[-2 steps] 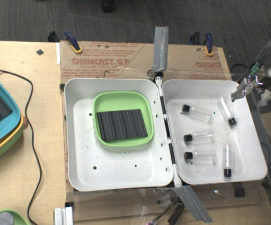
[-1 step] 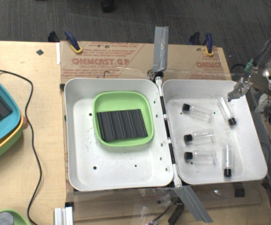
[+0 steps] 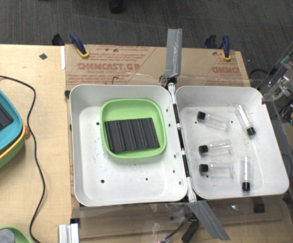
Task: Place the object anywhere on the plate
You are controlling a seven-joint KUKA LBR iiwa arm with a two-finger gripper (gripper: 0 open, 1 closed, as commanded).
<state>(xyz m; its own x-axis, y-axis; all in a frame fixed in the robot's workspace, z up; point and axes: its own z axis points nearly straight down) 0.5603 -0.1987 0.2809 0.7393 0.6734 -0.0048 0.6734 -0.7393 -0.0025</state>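
Small clear tubes with black caps (image 3: pixel 216 122), right of green square plate (image 3: pixel 131 104).
Likely light, slippery, quick to roll; best pinched across the middle.

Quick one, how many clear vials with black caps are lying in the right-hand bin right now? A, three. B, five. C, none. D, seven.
B: five capped vials lie in the right bin, at and, none of them on the green plate.
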